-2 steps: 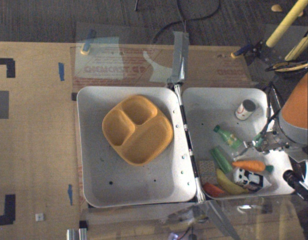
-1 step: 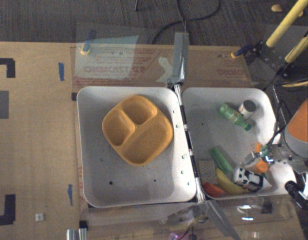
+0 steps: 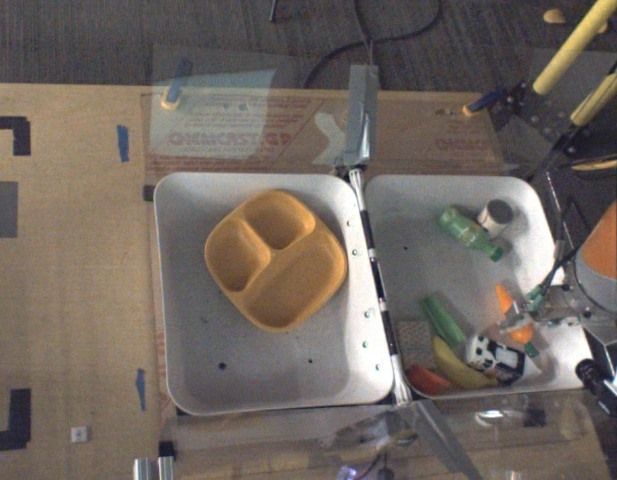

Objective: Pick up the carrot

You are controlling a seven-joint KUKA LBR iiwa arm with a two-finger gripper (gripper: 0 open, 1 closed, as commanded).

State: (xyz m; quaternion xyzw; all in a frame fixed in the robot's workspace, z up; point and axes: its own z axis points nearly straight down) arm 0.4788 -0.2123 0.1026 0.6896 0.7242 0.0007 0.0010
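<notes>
Your two-finger gripper [image 3: 533, 306] is hanging at the right bin's lower right; you cannot tell its state. Just beside it the small orange carrot [image 3: 503, 298] is lying on the shallow white right bin [image 3: 413, 203], above the yellow banana [image 3: 458, 366].

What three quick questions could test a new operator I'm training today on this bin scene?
1. True or false: the orange divided plate lies in the left bin.
2. Which bin holds the carrot? A) left B) right
3. Fill in: the yellow banana lies beside a black-and-white ___.

Key: 1 true. 2 B, the right bin, where the carrot lies close to the hand. 3 toy cow.
</notes>
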